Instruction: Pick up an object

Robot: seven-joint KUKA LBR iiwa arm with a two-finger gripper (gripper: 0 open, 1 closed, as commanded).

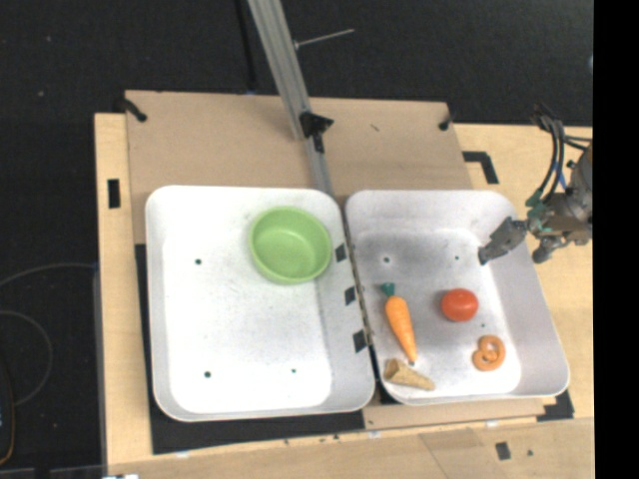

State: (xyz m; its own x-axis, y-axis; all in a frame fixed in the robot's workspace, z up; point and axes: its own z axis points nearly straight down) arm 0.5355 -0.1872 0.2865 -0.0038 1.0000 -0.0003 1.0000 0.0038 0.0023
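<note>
Gripper (pixel 521 239) sits at right edge of frame, over right bin (pixel 519 367). Fingers (pixel 498 241) spread apart, holding nothing. Tomato (pixel 459 304) lies below, untouched.

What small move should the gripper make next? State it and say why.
Probably shift the gripper toward the tomato and lower over it: the gripper hovers at the right bin's upper right edge, holding nothing, and the tomato is the nearest object, standing apart from the others.

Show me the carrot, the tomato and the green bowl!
carrot (pixel 401 329): camera view, middle of its orange body.
tomato (pixel 459 305): camera view, its red top.
green bowl (pixel 291 245): camera view, inside bottom.
</note>
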